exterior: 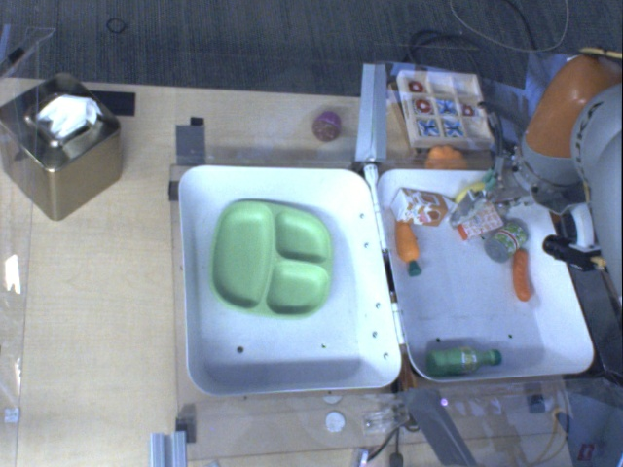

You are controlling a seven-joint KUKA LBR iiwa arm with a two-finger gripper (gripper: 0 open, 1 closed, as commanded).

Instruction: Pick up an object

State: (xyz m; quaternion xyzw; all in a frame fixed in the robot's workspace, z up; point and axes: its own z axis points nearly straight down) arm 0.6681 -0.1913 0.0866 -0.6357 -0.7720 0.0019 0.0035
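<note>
While arm reaches into right bin [574, 343] from 3 o'clock, hand [494, 195] sits over clutter at bin's 1 o'clock: wrapper [479, 224], can [505, 240], carton [422, 207]. Hand state: cannot tell. Step: approach/grasp. Next move: confirm target, close, lift straight.

Arm [584, 129] enters from the right edge at the upper corner: grey housing, with the orange band [574, 90] uppermost in view. Wrist section angled down and to the left. Gripper [498, 191] sits at the end of the wrist, low over the upper right part of the frame. Finger position cannot be made out amid the clutter at this angle.
</note>
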